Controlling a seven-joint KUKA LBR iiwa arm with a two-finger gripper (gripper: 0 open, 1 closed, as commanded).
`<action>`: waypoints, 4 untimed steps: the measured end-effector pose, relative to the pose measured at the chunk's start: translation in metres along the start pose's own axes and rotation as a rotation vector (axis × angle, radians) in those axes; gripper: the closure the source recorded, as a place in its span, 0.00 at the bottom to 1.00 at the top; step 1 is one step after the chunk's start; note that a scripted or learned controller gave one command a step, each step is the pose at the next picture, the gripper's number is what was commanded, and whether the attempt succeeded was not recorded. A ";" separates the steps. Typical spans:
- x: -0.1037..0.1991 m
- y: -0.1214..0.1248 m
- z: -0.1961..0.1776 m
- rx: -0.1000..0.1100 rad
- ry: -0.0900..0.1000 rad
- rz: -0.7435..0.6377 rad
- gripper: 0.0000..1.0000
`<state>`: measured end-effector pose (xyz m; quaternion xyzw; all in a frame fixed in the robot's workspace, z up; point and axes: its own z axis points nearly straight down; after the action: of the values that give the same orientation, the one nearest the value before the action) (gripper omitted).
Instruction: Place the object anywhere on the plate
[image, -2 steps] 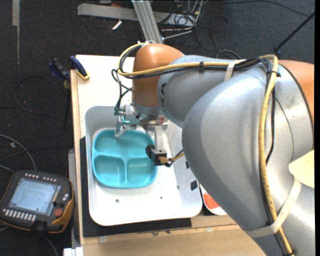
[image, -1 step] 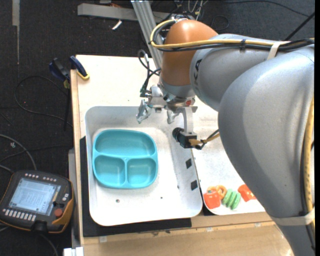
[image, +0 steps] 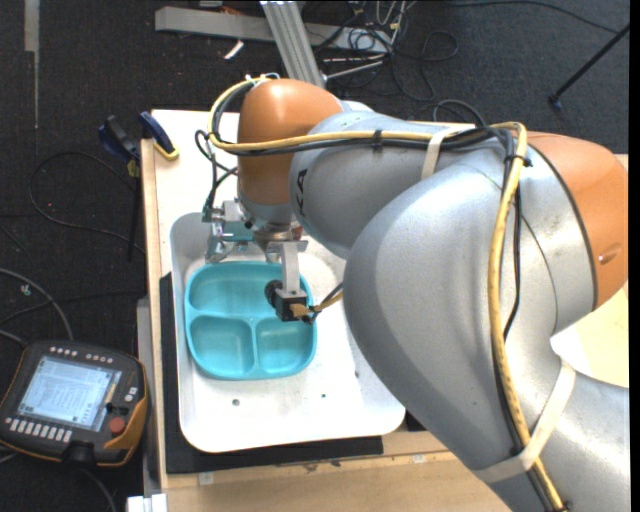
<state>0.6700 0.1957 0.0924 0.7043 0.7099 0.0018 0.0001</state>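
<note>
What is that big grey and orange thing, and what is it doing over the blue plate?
That is a robot arm. It reaches in from the right, and a camera fixed above the bench looks down on it at a slant. At the arm's end is its gripper, the part that grabs things. It hangs just over the blue plate, which has three sections and lies in a shallow white bin. From this angle I cannot tell whether the gripper holds anything. The box with a screen at the lower left is probably a handheld controller for the robot.
</note>
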 end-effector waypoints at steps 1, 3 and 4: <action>0.019 -0.068 -0.005 -0.008 -0.010 0.003 0.00; -0.018 -0.138 -0.068 -0.006 -0.005 0.014 0.00; -0.017 -0.138 -0.067 -0.006 -0.006 0.011 0.00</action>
<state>0.5323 0.1775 0.1587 0.7084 0.7058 0.0017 0.0043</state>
